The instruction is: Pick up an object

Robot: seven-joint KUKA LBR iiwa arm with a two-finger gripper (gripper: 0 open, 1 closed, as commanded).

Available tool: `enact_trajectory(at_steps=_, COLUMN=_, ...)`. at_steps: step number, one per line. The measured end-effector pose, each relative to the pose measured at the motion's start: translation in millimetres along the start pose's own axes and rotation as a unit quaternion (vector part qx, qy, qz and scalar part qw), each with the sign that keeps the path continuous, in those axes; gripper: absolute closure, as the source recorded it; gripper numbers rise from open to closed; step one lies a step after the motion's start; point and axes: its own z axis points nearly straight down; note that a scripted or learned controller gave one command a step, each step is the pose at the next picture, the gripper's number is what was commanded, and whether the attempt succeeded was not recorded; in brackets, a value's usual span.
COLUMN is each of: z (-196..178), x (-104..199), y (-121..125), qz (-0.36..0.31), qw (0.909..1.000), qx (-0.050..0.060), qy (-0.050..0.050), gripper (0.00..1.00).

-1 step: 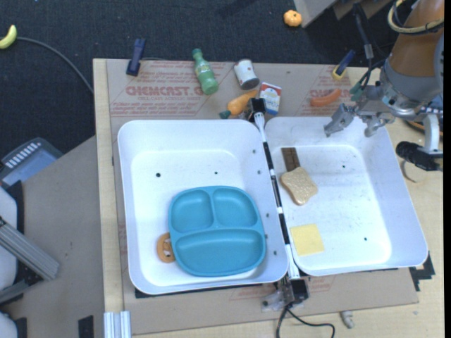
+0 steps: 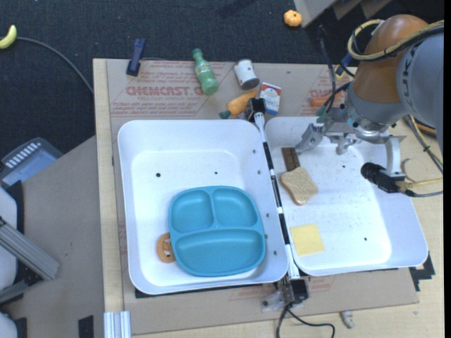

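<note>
Two white bins are borne side by side on the surface [image 2: 106, 189]; the right bin [image 2: 394, 245] is reached over by the grey arm [image 2: 394, 69]. Whether the end effector [image 2: 331, 138] is apart or together cannot be told. A bread slice [image 2: 299, 185] and a yellow square [image 2: 307, 239] are seen on that bin's floor, the bread nearer the end effector and best approached straight down. A brown block [image 2: 289, 158] just beside it may be caught. A blue divided tray [image 2: 215, 229] is held in the left bin [image 2: 141, 146].
</note>
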Motion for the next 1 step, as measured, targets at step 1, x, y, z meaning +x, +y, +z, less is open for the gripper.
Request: enact_trajectory(at_steps=1, z=54.5, x=6.4, y=10.7, qz=0.000, qw=1.0000, qx=0.001, qy=0.000, gripper=0.00)
